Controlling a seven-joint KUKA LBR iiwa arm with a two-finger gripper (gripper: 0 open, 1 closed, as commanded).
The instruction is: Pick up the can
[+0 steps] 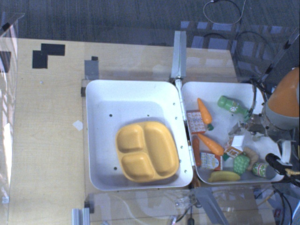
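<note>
The can (pixel 261 169), small with a green label and a grey end, lies on its side in the near right corner of the right bin (pixel 213 89). My gripper (pixel 240 129) hangs over the middle right of that bin, above a small white carton (pixel 237 141) and well up-left of the can. The grey arm with its orange band (pixel 285 99) comes in from the right. Nothing shows held in the gripper.
The right bin also holds two carrots (pixel 203 110) (pixel 211 145), a green bottle (pixel 231 104), snack cartons (pixel 195 121), a bumpy green fruit (pixel 242 163) beside the can and a banana (pixel 225 176). A yellow divided tray (pixel 147 150) sits in the left bin (pixel 101 125).
</note>
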